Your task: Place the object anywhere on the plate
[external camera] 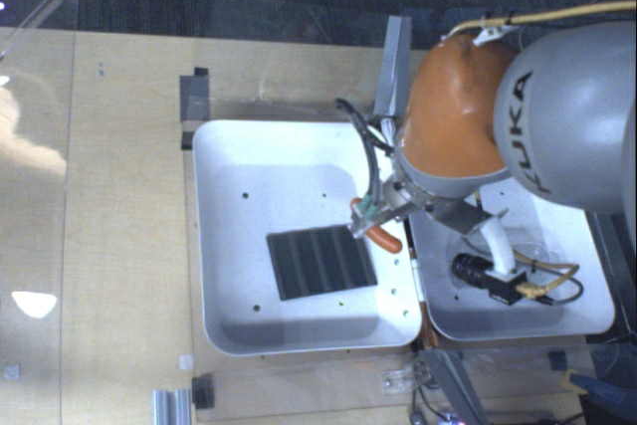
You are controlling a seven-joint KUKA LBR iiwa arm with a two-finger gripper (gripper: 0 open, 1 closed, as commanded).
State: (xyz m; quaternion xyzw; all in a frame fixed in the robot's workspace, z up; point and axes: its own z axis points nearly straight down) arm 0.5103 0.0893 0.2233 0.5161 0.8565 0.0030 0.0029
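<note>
Grey arm (572, 114) (KUKA lettering), orange band (453, 109), black cables (360, 129)

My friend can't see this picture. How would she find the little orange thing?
Start at the left white bin, which holds a dark ribbed plate. Just off the plate's upper right corner, under the gripper, lies the small orange object. It is the only bright orange item in that bin.
</note>
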